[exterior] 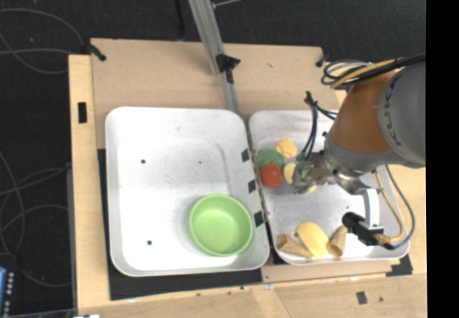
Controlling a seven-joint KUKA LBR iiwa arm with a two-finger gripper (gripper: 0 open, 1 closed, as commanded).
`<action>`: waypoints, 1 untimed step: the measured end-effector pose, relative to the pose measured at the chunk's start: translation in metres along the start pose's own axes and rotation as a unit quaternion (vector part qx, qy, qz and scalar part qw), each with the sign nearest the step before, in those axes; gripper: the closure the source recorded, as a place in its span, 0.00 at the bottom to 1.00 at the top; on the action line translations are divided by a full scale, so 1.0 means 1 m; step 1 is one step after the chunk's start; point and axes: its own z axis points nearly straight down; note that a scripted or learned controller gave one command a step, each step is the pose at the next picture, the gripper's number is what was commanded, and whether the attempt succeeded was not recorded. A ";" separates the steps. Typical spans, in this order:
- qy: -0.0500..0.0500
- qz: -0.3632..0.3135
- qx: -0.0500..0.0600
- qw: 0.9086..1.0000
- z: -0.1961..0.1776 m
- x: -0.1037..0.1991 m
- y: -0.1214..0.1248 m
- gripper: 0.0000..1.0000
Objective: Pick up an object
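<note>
My gripper (305, 179) is low in the right bin (326, 216), close to its left side, below the orange band of the arm. Right beside it to the left lie a red piece (272, 176), a green piece (270, 158) and a small yellow piece (288, 171). Another yellow piece (286, 147) sits just above them. The arm's wrist covers the fingertips, so what lies between them is hidden.
A green bowl (221, 224) rests at the front right of the left bin (158, 159). At the right bin's front edge lie a yellow banana-like piece (313, 237) and two tan pieces (290, 244) (337, 241). A metal pole (204, 15) slants in from the top.
</note>
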 end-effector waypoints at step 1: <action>-0.002 -0.005 -0.002 1.000 -0.063 0.003 0.006 1.00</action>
